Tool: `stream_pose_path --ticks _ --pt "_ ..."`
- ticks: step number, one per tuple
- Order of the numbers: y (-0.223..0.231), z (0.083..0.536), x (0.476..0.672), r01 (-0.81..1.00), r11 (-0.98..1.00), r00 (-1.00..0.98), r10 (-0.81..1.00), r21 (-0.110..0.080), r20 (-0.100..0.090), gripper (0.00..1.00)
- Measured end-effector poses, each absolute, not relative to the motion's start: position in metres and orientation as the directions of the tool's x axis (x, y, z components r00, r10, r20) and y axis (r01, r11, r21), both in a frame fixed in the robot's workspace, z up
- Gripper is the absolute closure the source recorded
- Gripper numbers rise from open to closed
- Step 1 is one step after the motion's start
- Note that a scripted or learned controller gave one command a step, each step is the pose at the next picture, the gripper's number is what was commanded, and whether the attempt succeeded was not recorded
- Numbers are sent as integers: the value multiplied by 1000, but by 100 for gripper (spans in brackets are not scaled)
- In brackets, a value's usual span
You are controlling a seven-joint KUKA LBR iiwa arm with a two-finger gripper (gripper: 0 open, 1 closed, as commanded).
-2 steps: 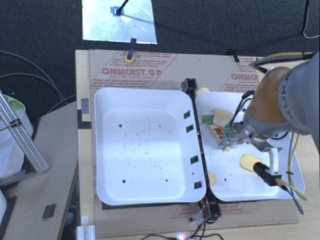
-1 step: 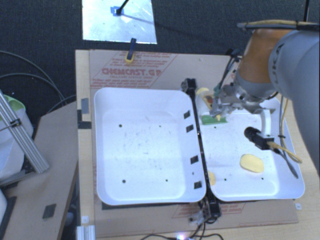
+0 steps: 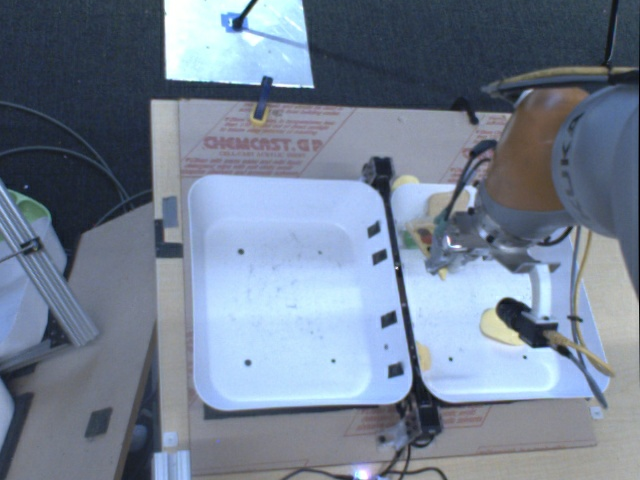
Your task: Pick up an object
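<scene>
Gripper [image 3: 440, 258] low in the far half of the right-hand shallow white plastic bin [image 3: 470, 383], metal tip angled toward the black divider rail [image 3: 395, 288]; whether apart or together, impossible to tell from this slant, wrist housing in the way. Nothing visibly pinched there. Just beyond the tip and touching distance from it, a small cluster of multicoloured objects [image 3: 420, 233], red and green patches, too blurred to name; behind that, a pale yellow rounded piece [image 3: 438, 206] and a cream round lump [image 3: 405, 182] at the bin's far rim. On the near side of the wrist, well apart from the tip, a soft yellow flat item [image 3: 495, 325] partly under a black cable fitting [image 3: 520, 320], and a small yellow scrap [image 3: 423, 356] close against the divider. Likely step: closing in on the cluster right by the tip. Best done by picking one piece, centring over it, descending straight, keeping clear of the divider and bin wall, then closing firmly before any lift. Risk: crowded pieces nudged aside, or a glancing pinch slipping off. Left-hand white bin [image 3: 290, 268] further out, beyond the rail. Grey arm with orange band [image 3: 545, 158] overhead.
</scene>
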State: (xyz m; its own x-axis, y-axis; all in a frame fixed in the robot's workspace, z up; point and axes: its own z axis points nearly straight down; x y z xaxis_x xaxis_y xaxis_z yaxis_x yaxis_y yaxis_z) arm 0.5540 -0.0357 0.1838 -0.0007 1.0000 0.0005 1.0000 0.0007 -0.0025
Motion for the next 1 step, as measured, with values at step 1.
stream_pose_path --ticks 1 --pt "30 216 504 1000 10 -10 1000 0 3 100"
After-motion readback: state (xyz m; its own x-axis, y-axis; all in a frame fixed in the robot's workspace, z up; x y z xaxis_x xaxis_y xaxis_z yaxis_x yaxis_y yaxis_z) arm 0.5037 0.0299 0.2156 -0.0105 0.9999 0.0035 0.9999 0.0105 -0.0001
